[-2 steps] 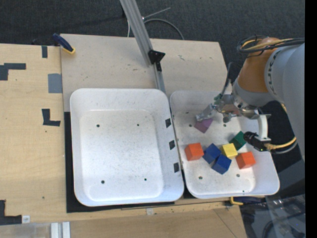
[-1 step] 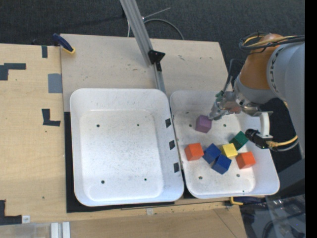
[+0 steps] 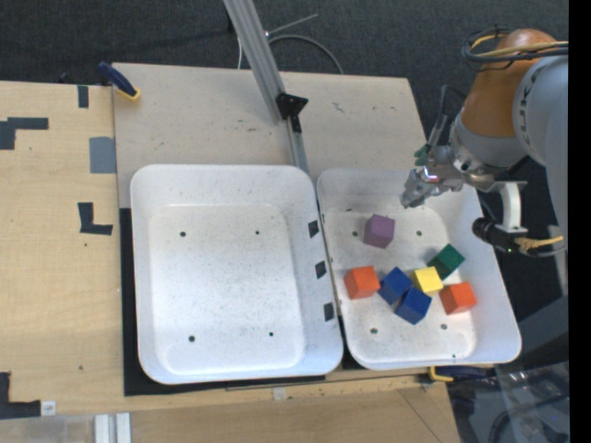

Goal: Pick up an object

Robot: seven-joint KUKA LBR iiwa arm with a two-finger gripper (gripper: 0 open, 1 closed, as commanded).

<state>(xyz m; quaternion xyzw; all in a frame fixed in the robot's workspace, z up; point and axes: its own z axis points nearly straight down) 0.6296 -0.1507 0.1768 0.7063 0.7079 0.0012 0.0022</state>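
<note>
Two shallow white bins sit side by side on the table (image 3: 185, 127), a pale wooden top with dark tape marks on its left part. Both bins are smooth plastic with rounded corners, speckled with fine dark flecks. The left bin (image 3: 226, 178) has a few small dark dots on its floor. The right bin (image 3: 489, 340) holds seven small blocks, all cube-like with flat matte faces.

Counted by colour: one purple block (image 3: 379, 231), two orange, two blue, one yellow, one green. The purple block lies alone near the middle of the bin's upper half. The rest cluster lower down. One orange block (image 3: 361, 281) is at the cluster's left end, just beside a blue block (image 3: 394, 283). A second blue block (image 3: 413, 305) touches the first on its lower right. The yellow block (image 3: 428, 279) sits against the blue pair, with the green block (image 3: 449, 260) just above and right of it. The other orange block (image 3: 458, 297) is at the right end, near the yellow one.

A slim grey metal bar (image 3: 254, 40) slants down from the top edge to the gap between the bins.

The arm (image 3: 517, 100), grey with an orange band, comes in from the right. Its hand (image 3: 417, 192) hangs over the upper right part of the right bin, above and to the right of the purple block and apart from it. It is small and metallic; whether it is apart or together cannot be told. No block shows in it.
</note>
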